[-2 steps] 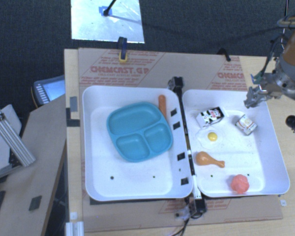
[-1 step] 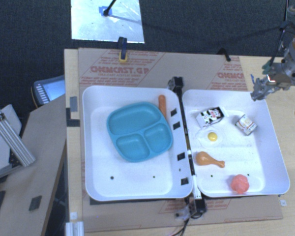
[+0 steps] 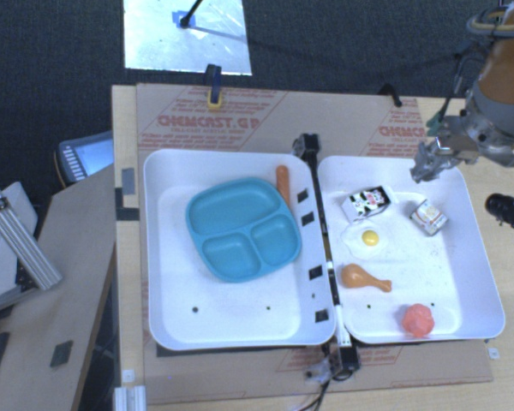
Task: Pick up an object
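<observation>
The gripper (image 3: pixel 430 163) is hovering at the right bin's (image 3: pixel 480 255) one o'clock corner with nothing in its jaws, which I cannot tell are wide or narrow, so next it needs to drop toward the small silver block (image 3: pixel 428 217) just below, at six o'clock from it.

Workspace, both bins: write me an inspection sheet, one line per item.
Surface: two white bins, left bin and right bin, side by side on a cardboard sheet.
Job's things: in the right bin, a black-and-white carton, silver block, fried egg, drumstick, pink ball.
Clutter: in the left bin, a blue divided plate and a sausage beside it.
Grippers: hand above the right bin's far edge, holding nothing visible.
Cables: dark cable by the arm.
Surroundings: shiny panel behind the bench.
</observation>
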